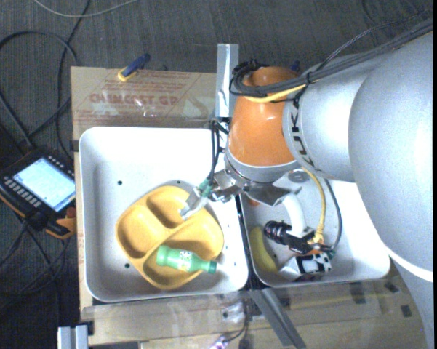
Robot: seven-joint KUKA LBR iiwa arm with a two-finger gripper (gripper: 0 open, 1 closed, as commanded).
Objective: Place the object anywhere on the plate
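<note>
Bottle lying on plate; gripper above plate's upper rim.
Green bottle (185, 259) rests below the gripper (197, 199), apart from it, on the yellow plate (142, 227). Finger opening: cannot tell.

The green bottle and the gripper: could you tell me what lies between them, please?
In the camera view, only bare yellow plate lies between the green bottle and the gripper: part of a raised divider and compartment floor.

arm (378, 107) cut off at right edge, right bin (363, 267) largely hidden
</note>
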